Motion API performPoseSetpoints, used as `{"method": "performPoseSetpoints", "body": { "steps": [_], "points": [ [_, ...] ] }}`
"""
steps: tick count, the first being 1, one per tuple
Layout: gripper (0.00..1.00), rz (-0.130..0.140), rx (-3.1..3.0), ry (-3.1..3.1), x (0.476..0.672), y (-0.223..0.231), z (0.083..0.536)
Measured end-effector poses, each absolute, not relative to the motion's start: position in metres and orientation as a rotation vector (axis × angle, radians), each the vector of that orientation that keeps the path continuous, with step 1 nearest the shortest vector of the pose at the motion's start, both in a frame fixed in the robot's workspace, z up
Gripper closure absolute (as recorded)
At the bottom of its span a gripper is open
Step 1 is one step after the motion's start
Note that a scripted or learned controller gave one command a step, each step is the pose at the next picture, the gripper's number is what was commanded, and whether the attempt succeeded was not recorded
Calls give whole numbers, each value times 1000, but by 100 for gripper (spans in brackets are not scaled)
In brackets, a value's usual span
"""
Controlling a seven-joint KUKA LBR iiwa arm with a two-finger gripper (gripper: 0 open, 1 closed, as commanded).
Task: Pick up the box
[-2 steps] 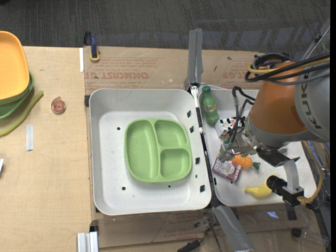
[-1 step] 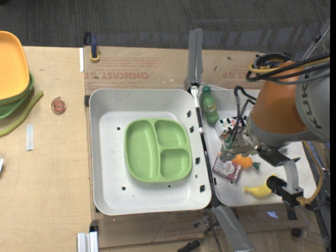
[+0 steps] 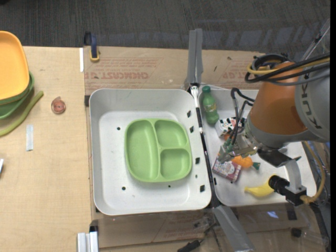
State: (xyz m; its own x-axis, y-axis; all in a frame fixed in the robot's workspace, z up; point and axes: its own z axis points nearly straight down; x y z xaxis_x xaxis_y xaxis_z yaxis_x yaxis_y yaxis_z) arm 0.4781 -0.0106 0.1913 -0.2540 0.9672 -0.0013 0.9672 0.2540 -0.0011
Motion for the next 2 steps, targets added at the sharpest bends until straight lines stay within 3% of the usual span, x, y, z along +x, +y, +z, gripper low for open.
{"method": "performPoseSetpoints", "body": {
  "steps": [1,2],
  "points": [
    [0,0,1976,2440,478,-22,192],
    [0,2,2025,2398,479,-6,192]
  ]
}}
